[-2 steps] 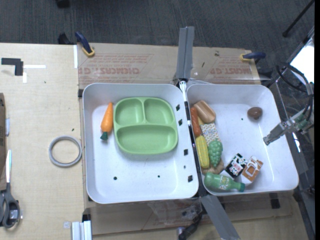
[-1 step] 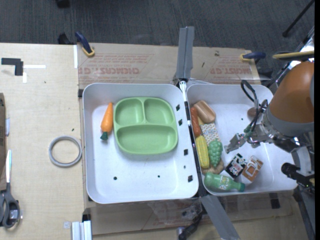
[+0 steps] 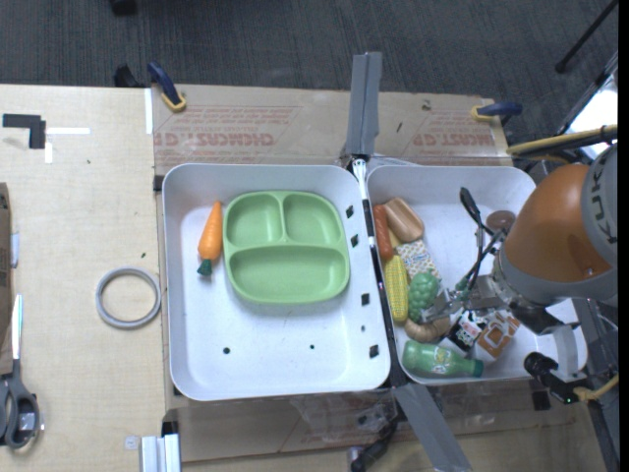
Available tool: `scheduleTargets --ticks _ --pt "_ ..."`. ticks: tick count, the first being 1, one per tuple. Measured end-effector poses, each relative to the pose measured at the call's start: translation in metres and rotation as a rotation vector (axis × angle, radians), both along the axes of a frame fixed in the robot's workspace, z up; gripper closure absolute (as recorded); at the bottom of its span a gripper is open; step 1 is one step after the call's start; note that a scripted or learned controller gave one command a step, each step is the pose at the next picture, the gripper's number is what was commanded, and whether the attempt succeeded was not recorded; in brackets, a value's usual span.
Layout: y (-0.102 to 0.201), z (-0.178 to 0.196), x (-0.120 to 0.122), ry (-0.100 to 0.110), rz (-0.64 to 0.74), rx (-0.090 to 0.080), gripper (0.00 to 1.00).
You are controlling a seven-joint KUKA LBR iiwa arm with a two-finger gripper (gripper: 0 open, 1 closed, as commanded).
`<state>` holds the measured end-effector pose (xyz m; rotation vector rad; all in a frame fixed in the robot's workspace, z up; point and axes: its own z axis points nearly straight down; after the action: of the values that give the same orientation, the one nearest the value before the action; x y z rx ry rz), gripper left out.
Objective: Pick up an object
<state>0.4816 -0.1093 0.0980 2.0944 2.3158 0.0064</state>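
We see two white bins side by side on the bench. In the left bin [image 3: 187,352] a green divided plate [image 3: 287,247] lies in the far half, and a toy carrot [image 3: 209,234] lies just beside its left edge, with the leaf end toward the near side. The right bin [image 3: 442,180] holds a crowd of toy food along its left wall: a hot dog bun [image 3: 403,219] at the far end, then a corn cob [image 3: 396,289], a bunch of green grapes [image 3: 424,294], and a green bottle [image 3: 440,361] lying on its side at the near edge. Small printed cartons [image 3: 486,332] lie just right of the grapes. The arm [image 3: 560,239] comes in from the right, and its orange band is over the right part of this bin. The gripper [image 3: 458,301] is low among the objects, near the grapes and the cartons. We cannot tell how the claw stands, and we cannot tell if anything is between it. On the bench left of the bins lie a tape ring [image 3: 129,297] and, nearer, a pair of scissors [image 3: 20,406].
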Motion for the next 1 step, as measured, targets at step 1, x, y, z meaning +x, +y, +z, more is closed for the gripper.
scheduleTargets --ticks 1 --pt "0.0047 -0.0025 0.0028 0.012 0.329 0.002 0.0"
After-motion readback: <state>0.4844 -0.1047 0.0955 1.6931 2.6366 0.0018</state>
